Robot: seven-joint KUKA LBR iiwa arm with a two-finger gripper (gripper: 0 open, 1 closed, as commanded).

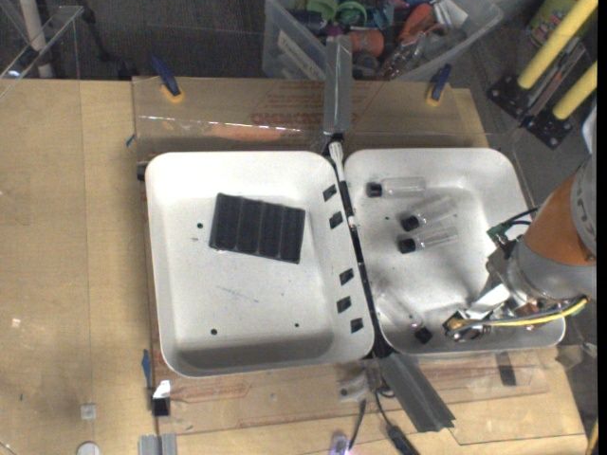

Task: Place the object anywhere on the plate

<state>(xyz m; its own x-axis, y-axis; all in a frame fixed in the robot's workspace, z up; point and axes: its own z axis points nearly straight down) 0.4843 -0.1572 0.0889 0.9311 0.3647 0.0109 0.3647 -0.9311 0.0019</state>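
The black ribbed plate (258, 227) lies flat in the left bin (180, 330), toward its back half. Three clear vials with black caps lie on their sides in the right bin (493, 173): one at the back (398, 188), two side by side in the middle (432, 219) (434, 241). Another small black cap (422, 333) sits by the right bin's front wall. My gripper (463, 326) is low in the right bin's front right corner, just right of that cap and apart from the three vials. I see nothing held in it.
A ridge with black clips (343, 245) divides the two bins. A clear crate of colourful toys (379, 12) stands behind the bins. Yellow rods (560, 36) lean at the back right. Bare wooden bench (66, 254) stretches to the left.
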